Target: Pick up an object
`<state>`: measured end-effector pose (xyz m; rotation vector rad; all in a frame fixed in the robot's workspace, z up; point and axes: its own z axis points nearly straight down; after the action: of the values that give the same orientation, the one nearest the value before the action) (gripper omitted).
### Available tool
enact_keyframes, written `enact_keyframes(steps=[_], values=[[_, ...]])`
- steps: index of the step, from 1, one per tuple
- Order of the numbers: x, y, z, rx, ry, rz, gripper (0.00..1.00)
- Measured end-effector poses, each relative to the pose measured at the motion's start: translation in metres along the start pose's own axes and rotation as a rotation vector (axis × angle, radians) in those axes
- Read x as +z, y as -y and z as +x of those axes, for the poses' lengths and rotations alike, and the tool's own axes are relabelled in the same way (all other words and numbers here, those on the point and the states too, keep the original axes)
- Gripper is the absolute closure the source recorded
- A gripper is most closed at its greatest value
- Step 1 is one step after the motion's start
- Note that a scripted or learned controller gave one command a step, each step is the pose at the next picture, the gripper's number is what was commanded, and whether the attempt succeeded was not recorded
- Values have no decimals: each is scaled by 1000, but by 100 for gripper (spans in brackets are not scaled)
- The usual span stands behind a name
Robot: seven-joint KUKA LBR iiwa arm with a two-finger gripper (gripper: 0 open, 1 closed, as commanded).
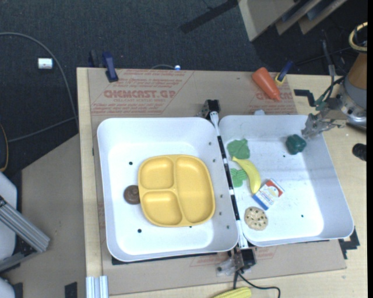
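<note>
I see a dark blue-grey carpet (145,35) all round the bench. The bench top is a pale board (87,174) with red lettering (140,93) printed along its far side. A thin white cable (55,87) loops across the carpet on the left, near a small white tag (45,63). At the upper right stands light wooden furniture (280,17), and a dark bar (207,16) lies slanted on the floor beside it. An aluminium rail (20,224) crosses the lower left corner. The light is even and soft.
</note>
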<state>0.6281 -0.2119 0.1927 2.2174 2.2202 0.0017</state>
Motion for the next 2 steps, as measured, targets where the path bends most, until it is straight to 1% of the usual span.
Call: enact_keyframes(steps=[1,2], values=[[-9,-38,1,0,0,0,100],[56,-38,12,1,-2,6,100]])
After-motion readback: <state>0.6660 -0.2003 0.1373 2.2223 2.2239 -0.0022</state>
